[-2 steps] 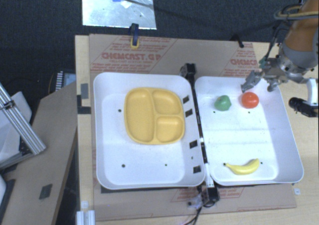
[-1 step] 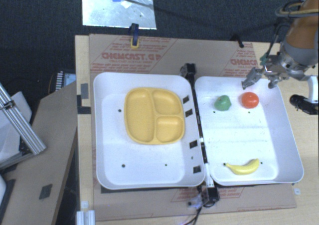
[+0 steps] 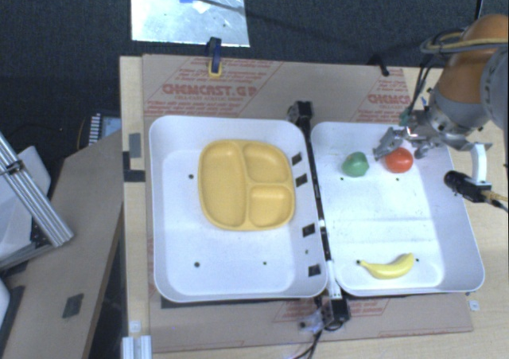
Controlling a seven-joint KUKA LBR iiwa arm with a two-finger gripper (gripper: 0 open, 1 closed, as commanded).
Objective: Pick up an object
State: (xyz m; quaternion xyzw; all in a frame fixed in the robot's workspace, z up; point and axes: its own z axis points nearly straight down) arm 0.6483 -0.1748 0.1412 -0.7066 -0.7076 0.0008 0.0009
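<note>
A yellow divided plate (image 3: 245,184) was held in the left bin (image 3: 171,270). In the right bin (image 3: 453,258) a green ball (image 3: 355,164), a red ball (image 3: 399,161) and a banana (image 3: 388,266) were found. The gripper (image 3: 402,142) was seen at that bin's far edge; its state could not be told.

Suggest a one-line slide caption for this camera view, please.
KUKA arm's gripper poised by a red fruit and green fruit in the right bin; banana nearby, yellow tray left.

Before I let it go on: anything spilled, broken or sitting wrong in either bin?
Nothing stands out. The yellow plate lies flat in the left bin. The green ball, tomato and banana rest intact in the right bin, with the gripper above the tomato.
</note>
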